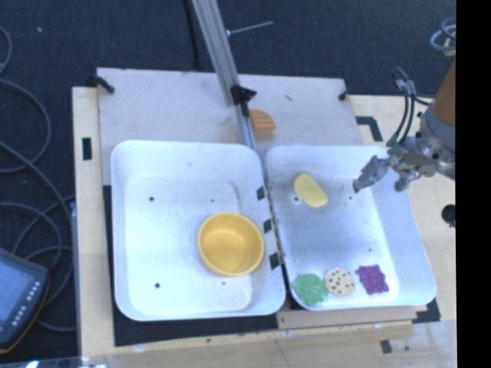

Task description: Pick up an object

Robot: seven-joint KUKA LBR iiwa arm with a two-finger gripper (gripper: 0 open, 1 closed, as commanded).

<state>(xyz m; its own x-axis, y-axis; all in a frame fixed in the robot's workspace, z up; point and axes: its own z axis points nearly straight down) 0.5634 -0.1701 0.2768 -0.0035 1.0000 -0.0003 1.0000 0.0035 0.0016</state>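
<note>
While the pincer [386, 176], fingers apart and holding nothing, is hovering over the right bin's [399, 236] far right edge, open floor is lying beneath it.

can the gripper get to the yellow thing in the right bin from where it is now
Probably yes. The gripper sits at the right bin's upper right rim, and the yellow piece lies alone on the bin floor to its left, with nothing between them.
</note>
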